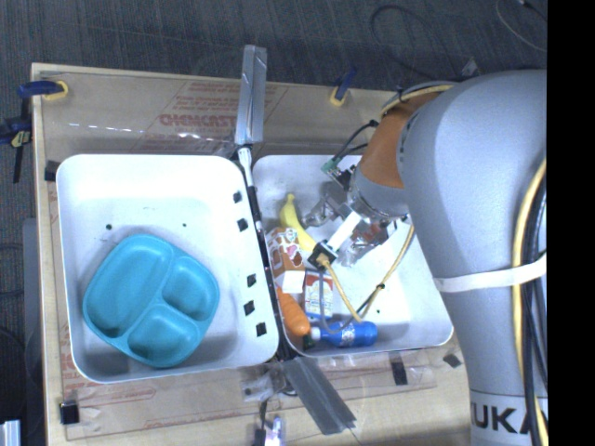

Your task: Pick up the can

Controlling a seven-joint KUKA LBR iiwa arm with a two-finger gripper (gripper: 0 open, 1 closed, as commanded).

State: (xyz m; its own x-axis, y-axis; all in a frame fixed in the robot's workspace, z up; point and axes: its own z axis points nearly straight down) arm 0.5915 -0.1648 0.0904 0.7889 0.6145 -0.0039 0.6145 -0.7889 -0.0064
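Observation:
In the right bin [418,319], a small brown and white can [283,251] lies on its side against the left wall, just below a yellow banana [296,223]. My gripper [323,214] hangs low over the bin's upper middle, to the right of the banana and up and right of the can. I see nothing held in it. The grey arm reaches in from the right and hides the far right side of the bin.
An orange carrot [294,315], a red and white packet [318,296] and a blue bottle [348,334] lie along the right bin's lower left. The left bin [121,193] holds a blue divided plate [151,296]. A divider wall [249,249] separates the bins.

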